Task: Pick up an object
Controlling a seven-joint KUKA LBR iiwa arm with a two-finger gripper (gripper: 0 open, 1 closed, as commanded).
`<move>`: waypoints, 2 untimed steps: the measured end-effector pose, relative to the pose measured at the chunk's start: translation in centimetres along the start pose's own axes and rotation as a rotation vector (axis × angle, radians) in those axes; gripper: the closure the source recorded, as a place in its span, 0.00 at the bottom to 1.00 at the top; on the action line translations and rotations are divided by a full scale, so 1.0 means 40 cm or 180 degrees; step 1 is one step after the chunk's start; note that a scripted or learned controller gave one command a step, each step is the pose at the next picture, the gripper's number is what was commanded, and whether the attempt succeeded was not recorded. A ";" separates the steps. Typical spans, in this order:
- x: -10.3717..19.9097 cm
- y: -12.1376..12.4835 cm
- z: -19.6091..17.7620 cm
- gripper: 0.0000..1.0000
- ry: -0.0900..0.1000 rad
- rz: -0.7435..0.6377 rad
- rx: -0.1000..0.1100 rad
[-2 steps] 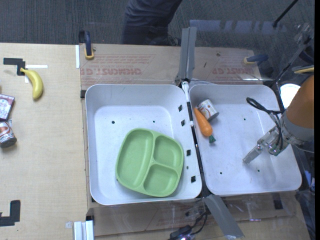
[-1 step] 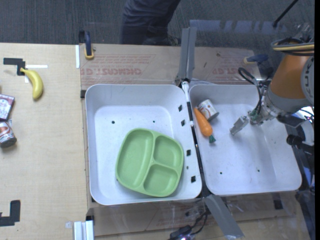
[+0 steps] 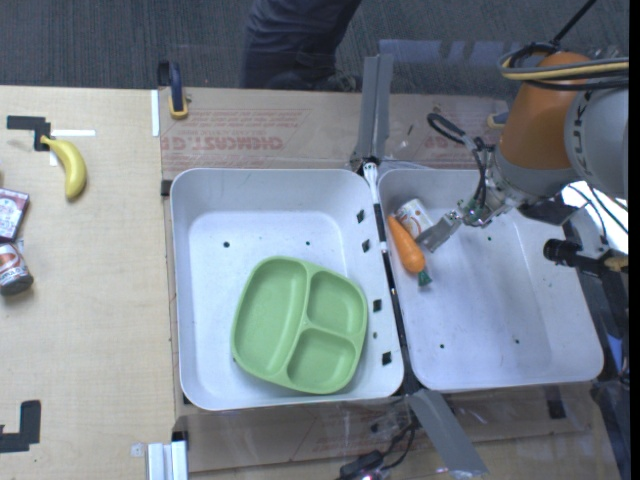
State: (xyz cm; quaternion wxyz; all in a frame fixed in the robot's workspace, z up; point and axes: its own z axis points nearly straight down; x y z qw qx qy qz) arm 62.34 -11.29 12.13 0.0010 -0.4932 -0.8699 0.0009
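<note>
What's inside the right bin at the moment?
The right bin holds a carrot near its left wall, with a small white item just behind it. The tool sits beside both, hiding part of the floor there, so I cannot tell what lies beneath it.

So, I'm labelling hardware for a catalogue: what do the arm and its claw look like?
The arm is grey with a rounded orange band above the wrist. Black and yellow cables loop over it. The claw is slim, grey and metallic.
</note>
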 end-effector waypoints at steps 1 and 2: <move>0.157 0.132 -0.168 0.00 -0.0001 -0.0299 0.0001; 0.126 -0.078 -0.168 0.00 0.0004 -0.0726 0.0003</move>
